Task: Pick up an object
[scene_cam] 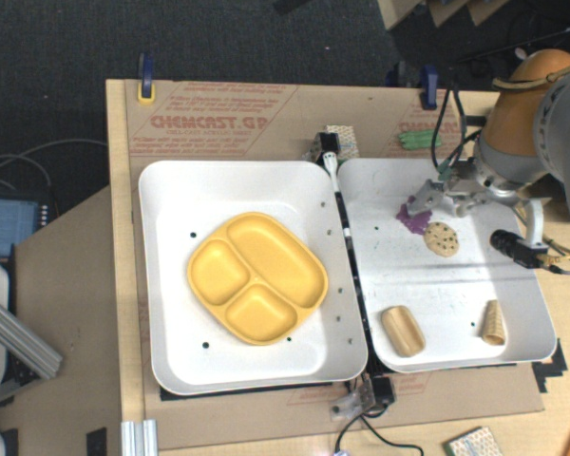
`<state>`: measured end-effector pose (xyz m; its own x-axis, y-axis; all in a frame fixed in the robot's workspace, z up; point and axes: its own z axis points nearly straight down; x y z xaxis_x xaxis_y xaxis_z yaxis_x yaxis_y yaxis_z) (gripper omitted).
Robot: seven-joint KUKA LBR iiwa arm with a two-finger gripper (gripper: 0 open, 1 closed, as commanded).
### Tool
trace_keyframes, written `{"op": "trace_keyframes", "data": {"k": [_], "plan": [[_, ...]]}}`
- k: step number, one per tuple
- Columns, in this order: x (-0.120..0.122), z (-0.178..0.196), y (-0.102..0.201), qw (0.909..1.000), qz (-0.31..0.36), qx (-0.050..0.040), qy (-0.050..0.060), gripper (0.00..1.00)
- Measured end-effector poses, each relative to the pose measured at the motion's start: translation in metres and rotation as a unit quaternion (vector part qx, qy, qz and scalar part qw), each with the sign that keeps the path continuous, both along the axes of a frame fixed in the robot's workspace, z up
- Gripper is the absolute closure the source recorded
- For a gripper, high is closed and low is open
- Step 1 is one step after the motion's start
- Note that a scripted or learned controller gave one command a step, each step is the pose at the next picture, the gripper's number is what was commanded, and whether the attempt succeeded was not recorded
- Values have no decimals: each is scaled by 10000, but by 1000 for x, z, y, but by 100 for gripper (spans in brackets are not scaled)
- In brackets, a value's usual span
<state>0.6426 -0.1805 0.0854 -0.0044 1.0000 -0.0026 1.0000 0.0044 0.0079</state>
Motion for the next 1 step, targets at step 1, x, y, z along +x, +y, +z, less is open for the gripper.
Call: {"op": "trace_keyframes", "data": {"k": [1], "plan": [[-79, 0, -41, 10000, -28, 74, 51, 0]]}}
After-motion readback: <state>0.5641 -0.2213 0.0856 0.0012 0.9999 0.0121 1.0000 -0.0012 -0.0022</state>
